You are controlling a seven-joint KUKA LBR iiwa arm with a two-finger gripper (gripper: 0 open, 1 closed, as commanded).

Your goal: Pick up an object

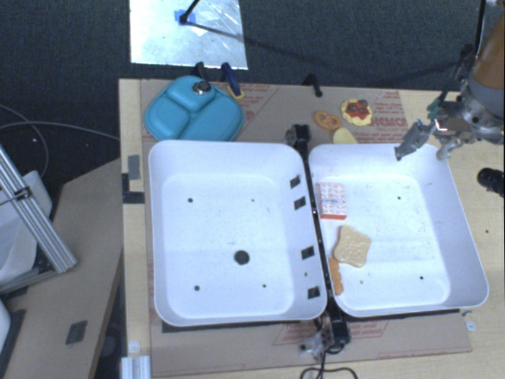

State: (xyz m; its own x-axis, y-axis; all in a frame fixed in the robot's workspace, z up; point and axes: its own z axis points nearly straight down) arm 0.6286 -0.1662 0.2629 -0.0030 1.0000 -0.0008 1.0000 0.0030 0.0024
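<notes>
The right bin [461, 235] holds a red-and-white packet [331, 200] near its left wall. Below it lie a tan toast-shaped piece [352, 246] and a thin orange stick [336, 276]. A small dark disc [241, 257] lies in the left bin [166, 212]. My gripper [422, 150] hangs over the far right corner of the right bin, well away from the packet and the toast. It is open, with nothing between its fingers.
A blue divided plate [194, 113] sits behind the left bin. Small toy foods [357, 110] lie on the bench behind the right bin. A shiny metal sheet [188, 22] lies on the floor at the back. A dark part [493, 180] sits at the right edge.
</notes>
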